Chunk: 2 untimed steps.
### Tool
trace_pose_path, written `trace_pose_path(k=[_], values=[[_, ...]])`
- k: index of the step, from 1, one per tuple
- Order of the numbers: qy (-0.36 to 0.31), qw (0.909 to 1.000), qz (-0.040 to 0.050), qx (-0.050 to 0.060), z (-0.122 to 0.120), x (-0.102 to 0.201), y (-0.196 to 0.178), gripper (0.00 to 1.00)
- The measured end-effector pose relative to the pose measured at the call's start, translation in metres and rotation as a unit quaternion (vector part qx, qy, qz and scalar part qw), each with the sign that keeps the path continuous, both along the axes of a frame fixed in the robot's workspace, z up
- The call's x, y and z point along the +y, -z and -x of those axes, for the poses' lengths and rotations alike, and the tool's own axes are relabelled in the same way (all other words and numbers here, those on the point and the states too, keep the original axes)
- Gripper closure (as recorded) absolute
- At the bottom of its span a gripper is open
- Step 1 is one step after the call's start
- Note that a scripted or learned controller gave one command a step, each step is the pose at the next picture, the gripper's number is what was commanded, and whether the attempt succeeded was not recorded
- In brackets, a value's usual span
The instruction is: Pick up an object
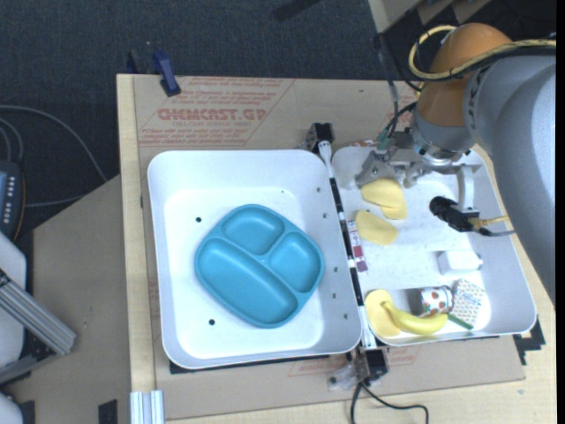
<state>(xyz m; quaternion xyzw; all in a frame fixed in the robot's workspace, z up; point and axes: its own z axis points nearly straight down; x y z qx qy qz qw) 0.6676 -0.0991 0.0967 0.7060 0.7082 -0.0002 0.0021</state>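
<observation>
Jaws of the grey arm hang low over the far end of the right bin, just above a pale yellow piece; whether they are parted or closed on anything cannot be told. A second yellow piece lies beside it. Nearer the front rest a banana, a small can and a white block. A blue divided tray sits in the left bin.

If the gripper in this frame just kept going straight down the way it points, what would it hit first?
Most likely the upper pale yellow piece in the right bin: the gripper hangs right over it. Depth is unclear from this slanted view, so it might land on the bin floor beside it.
</observation>
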Motion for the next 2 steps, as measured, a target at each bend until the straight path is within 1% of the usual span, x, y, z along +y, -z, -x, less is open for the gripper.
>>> trace_pose_path(k=[1,2], values=[[0.001,1.0000,-0.0015,0.002,0.014,-0.001,0.012,0.00],[0.001,1.0000,-0.0004,-0.001,0.012,-0.001,-0.001,1.00]])
